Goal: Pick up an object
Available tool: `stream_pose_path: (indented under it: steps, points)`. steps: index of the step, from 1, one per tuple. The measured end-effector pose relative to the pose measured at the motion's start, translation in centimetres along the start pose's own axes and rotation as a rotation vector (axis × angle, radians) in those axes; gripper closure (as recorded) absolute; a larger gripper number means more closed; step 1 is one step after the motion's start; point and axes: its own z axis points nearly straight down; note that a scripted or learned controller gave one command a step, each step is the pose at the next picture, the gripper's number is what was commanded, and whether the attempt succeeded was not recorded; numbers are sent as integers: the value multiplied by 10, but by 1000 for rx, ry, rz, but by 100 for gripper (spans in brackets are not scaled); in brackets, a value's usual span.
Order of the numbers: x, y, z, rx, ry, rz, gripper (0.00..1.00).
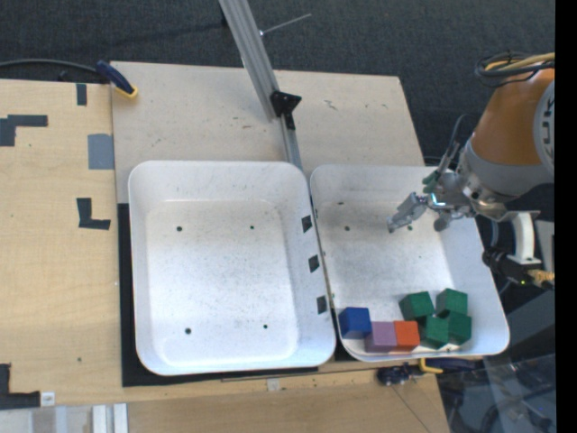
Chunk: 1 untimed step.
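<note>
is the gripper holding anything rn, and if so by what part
Nothing is held. The gripper hangs over the right bin with nothing between its fingers; the blocks lie in the bin's near corner.

Blocks [407,321] in right bin's [379,260] near corner

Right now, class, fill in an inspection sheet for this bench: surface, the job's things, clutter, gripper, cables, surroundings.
Surface: wooden bench bearing two white bins, left bin and right bin, side by side.
Job's things: blue block, purple block, orange block and green blocks, all bunched in the right bin's near corner.
Clutter: dark tape marks on the bench.
Gripper: gripper over the right bin's far part, apart from the blocks, nothing between its fingers.
Cables: dark cable along the far left edge, ending at a blue and yellow clamp.
Surroundings: metal pole slanting over dark carpet.
</note>
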Motion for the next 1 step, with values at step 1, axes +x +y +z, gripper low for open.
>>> stream_pose_path:
  steps: [1]
  points:
    - [0, 1, -3, -5, -1, -2, 0]
